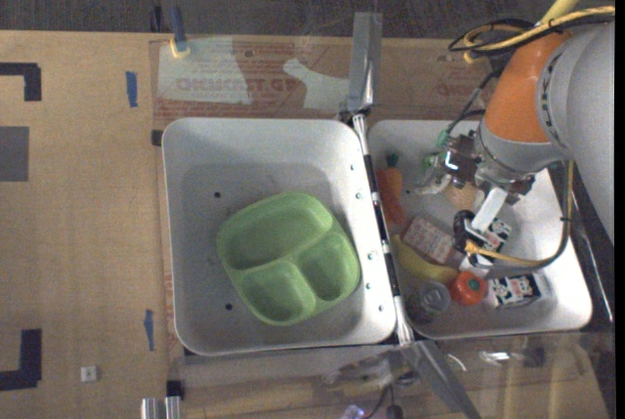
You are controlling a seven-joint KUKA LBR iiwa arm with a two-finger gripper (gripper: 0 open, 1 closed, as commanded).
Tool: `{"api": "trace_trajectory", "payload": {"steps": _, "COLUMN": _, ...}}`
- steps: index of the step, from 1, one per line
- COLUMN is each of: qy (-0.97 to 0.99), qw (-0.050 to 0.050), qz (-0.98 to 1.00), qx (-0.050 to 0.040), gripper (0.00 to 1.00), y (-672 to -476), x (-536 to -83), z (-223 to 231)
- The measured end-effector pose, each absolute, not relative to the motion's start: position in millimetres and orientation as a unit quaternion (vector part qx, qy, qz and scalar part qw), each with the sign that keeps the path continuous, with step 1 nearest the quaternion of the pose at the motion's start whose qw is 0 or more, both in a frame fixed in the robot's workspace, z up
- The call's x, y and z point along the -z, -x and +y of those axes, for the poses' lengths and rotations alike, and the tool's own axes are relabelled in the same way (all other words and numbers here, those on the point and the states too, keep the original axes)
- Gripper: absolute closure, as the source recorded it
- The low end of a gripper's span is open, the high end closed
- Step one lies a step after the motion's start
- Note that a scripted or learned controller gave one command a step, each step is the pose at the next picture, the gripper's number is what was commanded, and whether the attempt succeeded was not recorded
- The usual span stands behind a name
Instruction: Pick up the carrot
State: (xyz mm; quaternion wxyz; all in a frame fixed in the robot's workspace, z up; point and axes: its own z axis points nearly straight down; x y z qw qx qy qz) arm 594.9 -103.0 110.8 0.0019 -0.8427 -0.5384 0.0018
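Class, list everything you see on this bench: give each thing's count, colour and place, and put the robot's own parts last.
Bins: two, white, side by side on the bench.
Divided plate: one, green, in the left bin.
Carrot: one, orange, at the right bin's left wall.
Tomato: one, red-orange, near the right bin's front.
Banana: one, yellow, right bin, partly under a brownish packet.
Small carton: one, white and blue, right bin's front right.
Arm: one, grey with orange band, over the right bin.
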Motion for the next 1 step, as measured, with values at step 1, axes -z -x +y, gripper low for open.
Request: {"api": "trace_trajectory", "payload": {"steps": 1, "qy": 0.785, "qw": -0.001, "qz": -0.619, "qx": 0.0006, "gripper": 0.00, "y": -611.1, "x": -85.7, "z": -164.3}}
